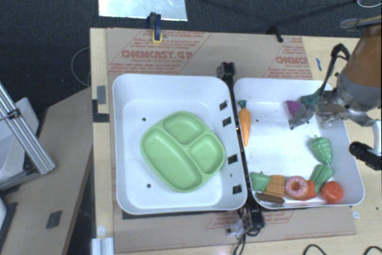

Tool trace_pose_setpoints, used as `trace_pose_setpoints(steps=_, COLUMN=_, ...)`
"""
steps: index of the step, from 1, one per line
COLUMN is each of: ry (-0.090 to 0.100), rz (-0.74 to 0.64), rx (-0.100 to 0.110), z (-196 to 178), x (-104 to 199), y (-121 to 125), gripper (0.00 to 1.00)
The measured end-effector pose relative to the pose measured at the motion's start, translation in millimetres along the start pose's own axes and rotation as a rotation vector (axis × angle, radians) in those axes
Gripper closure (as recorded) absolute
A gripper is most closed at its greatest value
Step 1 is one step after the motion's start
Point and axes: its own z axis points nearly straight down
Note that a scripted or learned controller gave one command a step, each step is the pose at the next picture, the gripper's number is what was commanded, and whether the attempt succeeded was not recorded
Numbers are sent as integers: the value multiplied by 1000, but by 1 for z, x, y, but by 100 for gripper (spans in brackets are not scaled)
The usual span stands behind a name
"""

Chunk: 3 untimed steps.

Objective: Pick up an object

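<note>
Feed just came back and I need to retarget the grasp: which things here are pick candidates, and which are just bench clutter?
Pick candidates, right bin:
toy carrot
purple toy beside the gripper
green leafy toy
pink donut
red tomato

Lying about:
green divided plate in left bin
blue-and-yellow clamp

Arm point(364, 68) cut off at your right edge. Purple object point(293, 107) partly hidden behind gripper point(304, 113); its kind too small to tell.

Two white bins point(131, 98) sit side by side on the bench point(179, 48).
</note>
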Motion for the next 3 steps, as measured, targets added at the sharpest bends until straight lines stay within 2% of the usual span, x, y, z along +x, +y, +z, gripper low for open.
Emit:
trace_pose_setpoints(steps=1, ry=-2, rz=-3, rx=-12, z=-6, x=0, y=3, gripper=0)
trace_pose_setpoints(steps=3, ry=0, rz=-1, rx=-7, z=119, x=0, y=4, gripper=0)
